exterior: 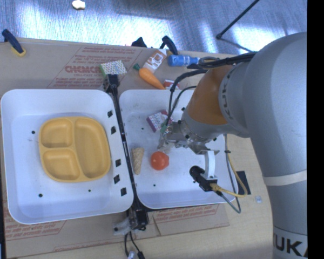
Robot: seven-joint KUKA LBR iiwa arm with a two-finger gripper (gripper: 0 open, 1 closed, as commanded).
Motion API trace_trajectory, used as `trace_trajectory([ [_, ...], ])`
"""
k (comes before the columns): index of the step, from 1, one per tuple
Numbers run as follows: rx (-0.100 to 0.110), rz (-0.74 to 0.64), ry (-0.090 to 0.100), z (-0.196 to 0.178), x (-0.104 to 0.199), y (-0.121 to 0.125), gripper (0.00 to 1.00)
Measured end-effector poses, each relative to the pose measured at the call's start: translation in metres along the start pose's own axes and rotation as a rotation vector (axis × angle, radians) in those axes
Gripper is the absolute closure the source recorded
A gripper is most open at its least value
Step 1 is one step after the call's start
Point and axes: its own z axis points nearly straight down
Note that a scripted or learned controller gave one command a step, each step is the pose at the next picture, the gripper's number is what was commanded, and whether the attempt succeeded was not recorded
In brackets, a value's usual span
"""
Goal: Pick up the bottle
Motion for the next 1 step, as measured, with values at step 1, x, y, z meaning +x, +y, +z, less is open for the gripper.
trace_trajectory([
  [1,-0.002,-0.015,0.001,-0.0146,-0.0691,-0.0508,1.0],
])
